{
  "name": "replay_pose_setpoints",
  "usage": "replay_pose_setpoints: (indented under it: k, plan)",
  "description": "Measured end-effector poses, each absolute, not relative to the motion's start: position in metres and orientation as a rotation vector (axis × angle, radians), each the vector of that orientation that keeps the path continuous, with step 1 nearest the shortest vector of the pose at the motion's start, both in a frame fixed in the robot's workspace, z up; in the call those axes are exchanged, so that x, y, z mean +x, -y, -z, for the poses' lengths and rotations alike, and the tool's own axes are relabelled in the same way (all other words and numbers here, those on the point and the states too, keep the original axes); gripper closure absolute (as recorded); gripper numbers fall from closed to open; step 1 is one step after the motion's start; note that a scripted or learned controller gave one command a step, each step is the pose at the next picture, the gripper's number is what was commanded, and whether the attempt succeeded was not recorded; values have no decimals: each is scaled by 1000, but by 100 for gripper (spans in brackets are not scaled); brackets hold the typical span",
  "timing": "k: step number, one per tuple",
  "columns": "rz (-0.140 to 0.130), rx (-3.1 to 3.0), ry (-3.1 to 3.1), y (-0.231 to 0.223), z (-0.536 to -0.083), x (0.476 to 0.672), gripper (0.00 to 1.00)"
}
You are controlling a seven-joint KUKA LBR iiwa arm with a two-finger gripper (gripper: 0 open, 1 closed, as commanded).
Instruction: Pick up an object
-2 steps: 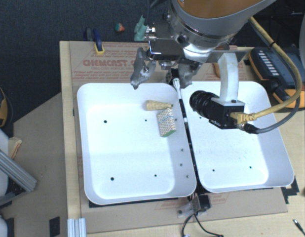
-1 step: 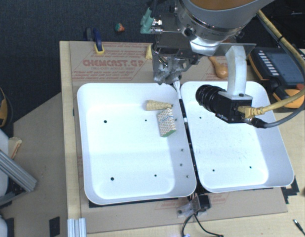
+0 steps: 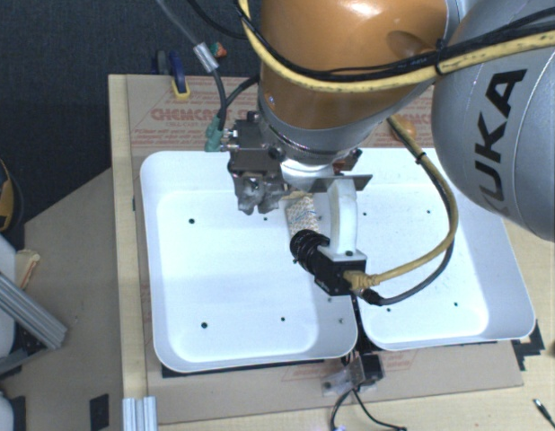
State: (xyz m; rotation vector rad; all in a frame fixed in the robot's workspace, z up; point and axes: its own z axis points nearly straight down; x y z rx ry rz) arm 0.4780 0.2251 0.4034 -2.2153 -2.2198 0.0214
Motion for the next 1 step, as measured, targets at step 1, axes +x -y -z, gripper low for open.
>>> replay_pose_setpoints:
  k: [1]
  plan:
    - [-21, -2219, 2217, -224, -304, 477, 100]
